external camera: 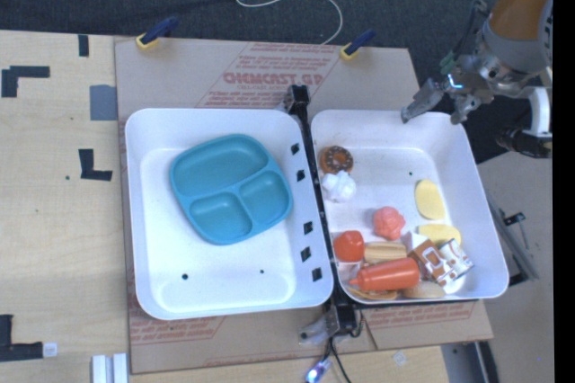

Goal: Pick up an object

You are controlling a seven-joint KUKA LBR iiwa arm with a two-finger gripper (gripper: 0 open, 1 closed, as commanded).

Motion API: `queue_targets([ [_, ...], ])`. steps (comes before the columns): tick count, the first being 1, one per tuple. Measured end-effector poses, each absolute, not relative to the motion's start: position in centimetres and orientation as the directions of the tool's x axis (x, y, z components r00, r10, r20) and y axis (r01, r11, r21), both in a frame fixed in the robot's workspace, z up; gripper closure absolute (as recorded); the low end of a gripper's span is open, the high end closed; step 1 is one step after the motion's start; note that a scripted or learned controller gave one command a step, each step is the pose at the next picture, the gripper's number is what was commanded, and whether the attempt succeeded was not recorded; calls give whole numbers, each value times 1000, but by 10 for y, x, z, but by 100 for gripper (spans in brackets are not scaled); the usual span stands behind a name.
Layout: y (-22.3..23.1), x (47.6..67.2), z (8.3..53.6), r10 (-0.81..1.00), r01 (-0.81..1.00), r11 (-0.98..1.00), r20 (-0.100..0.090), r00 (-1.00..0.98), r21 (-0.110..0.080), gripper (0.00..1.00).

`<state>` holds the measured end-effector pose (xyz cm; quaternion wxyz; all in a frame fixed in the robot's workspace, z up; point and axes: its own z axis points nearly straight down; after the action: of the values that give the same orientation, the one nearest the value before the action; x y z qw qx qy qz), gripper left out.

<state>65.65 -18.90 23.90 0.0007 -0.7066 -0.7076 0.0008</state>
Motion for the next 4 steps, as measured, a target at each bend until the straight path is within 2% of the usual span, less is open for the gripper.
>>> queue_targets([
  [1, -189, 657, 249, 1000, 1000, 3, 0, -3, -3, 100],
  [2, -228, 539, 263, 1000, 1000, -8, -1, 8, -5, 100],
  [3, -213, 488, 265, 1000, 1000, -2, 1, 2, -5, 100],
  [4, -199, 571, 182, 1000, 1000, 4, 2, -4, -5, 100],
])
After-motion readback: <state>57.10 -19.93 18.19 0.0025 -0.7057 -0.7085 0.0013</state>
